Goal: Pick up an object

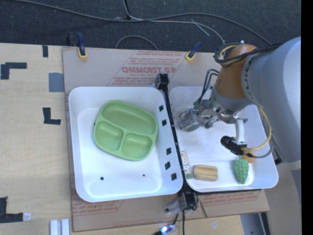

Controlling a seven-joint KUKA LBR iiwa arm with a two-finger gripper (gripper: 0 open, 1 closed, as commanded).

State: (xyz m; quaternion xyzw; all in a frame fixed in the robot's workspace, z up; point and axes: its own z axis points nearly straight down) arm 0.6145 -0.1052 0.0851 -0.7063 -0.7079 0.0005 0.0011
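We begin with the arm (264,77), the biggest thing in view: grey, with its orange band above the wrist, it reaches in from the right and bends down over the right bin (264,182). Next in size are the two shallow white bins, side by side and touching along a black divider. The left bin (80,175) carries a green divided plate (126,130), lying flat in its upper half.

The gripper (188,121) sits low in the upper left part of the right bin, close to the divider. We cannot tell whether its jaws are open or closed (they read as a metallic blur against the white floor), and we see nothing between them.

The likeliest things to pick are the smallest: a tan block (205,173), shaped like a bread roll, and a green bunch of grapes (240,171), both lying near the front rim of the right bin, close to each other and well apart from the gripper.

Our worry is this. Where the gripper is now, a closing motion would likely catch only bare floor. It is also near the divider, so a descent or sideways move could clip the bin wall. Both objects lie close to the front rim, which leaves little room for a finger on that side, and the rounded grapes may slip out.
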